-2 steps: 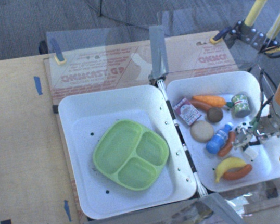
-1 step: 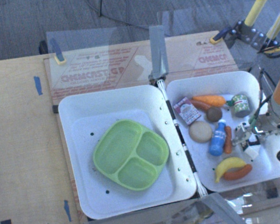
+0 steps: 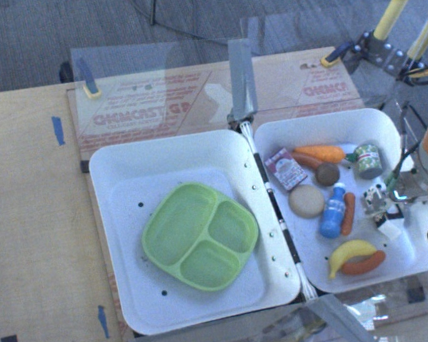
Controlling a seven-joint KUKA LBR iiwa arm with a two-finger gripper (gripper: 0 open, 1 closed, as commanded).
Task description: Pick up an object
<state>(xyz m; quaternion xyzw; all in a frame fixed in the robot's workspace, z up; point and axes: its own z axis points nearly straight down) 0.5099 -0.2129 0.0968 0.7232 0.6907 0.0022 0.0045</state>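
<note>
— Where's the gripper (image 3: 383, 208)?

— Low over the right bin (image 3: 420, 254), near its right side, just right of the red sausage (image 3: 349, 212) and blue bottle (image 3: 333, 211).

— Open or closed?

— Can't tell; too small and cluttered there.

— Nearest thing to pick?

— Probably that sausage, just to the left in the camera view, long axis running up and down the bin, bottle lying alongside. Banana (image 3: 351, 251) below-left, a bit farther. Nothing visibly held.

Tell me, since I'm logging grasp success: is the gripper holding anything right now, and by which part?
Cannot be told. The gripper sits low at the right side of the right bin, beside the blue bottle, but it is too small and blurred to show a hold.
</note>
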